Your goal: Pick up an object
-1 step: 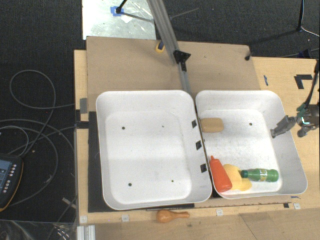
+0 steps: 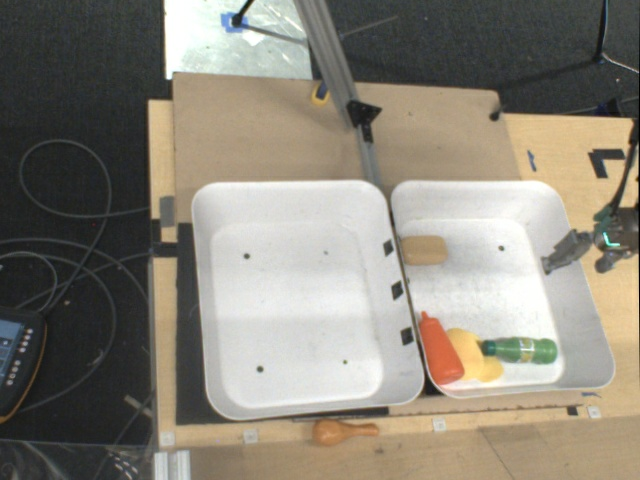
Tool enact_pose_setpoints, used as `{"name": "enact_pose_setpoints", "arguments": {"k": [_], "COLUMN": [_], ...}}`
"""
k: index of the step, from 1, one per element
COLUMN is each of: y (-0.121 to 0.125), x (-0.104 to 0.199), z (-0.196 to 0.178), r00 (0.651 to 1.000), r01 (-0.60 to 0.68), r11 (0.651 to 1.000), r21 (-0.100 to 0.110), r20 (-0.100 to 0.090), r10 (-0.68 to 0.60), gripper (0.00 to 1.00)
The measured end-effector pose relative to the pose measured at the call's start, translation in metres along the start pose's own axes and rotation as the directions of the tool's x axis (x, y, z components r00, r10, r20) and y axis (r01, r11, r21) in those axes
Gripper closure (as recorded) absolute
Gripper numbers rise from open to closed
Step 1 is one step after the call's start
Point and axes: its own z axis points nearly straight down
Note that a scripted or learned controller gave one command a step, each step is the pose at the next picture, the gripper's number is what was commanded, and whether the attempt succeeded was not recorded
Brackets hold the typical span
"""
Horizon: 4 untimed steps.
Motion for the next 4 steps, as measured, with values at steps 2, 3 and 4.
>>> {"name": "enact_pose_setpoints", "arguments": {"k": [2, 3, 4], "y": [-0.009, -0.01, -0.008], "x": [0.004, 0.007, 0.006], "z": [0.099, 0.141, 0.128], "r00": [1.0, 1.0, 1.0], "r01": [-0.004, -0.003, -0.003], "r11": [1.0, 1.0, 1.0], "r21": [0.006, 0.005, -0.002], "r20": [-0.002, -0.002, 0.001], "r10": [0.004, 0.003, 0.003], "gripper": [0.0, 0.0, 1.0]}}
